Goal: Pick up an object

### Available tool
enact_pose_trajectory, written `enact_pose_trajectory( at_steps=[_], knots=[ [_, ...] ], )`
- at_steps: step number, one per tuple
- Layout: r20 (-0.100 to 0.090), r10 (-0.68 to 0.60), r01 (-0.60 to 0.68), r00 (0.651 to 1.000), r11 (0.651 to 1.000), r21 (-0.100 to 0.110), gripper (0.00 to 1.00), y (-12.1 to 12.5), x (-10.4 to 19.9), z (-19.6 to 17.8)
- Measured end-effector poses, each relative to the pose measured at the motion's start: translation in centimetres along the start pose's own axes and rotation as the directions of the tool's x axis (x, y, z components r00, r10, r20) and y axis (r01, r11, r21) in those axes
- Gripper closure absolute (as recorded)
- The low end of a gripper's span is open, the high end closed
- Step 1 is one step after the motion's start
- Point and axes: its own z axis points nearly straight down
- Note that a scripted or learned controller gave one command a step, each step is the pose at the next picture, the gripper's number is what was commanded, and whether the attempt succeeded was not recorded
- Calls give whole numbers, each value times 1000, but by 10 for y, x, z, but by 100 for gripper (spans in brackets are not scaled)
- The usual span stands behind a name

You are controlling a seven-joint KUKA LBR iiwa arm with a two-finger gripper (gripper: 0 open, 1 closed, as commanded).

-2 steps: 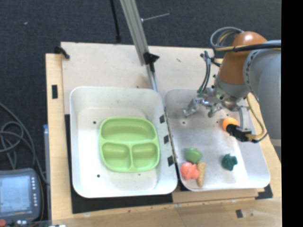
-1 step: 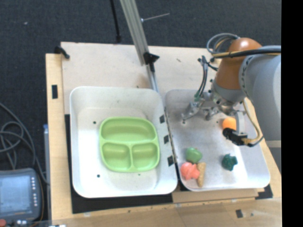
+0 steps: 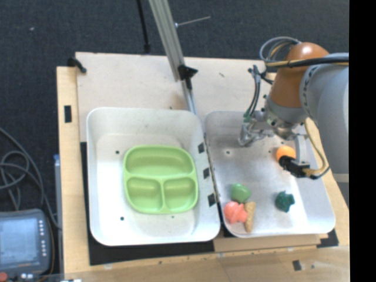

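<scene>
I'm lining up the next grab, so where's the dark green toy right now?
The dark green toy lies in the right bin, near its front right corner, apart from the light green piece to its left and below the orange ball.

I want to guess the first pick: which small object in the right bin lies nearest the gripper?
The orange ball, just right of the gripper; the other pieces lie along the bin's near edge.

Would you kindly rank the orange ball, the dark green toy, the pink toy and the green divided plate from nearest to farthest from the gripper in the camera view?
From the gripper:
1. orange ball, to its right
2. dark green toy, right bin's near right
3. pink toy, right bin's near left corner
4. green divided plate, left bin
</scene>
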Motion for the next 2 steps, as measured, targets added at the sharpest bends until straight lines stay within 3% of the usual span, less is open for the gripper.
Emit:
enact_pose_trajectory(
  at_steps=[2],
  knots=[
    [0, -4, 4, 1000, 1000, -4, 100, 1, 7, -104]
  ],
)
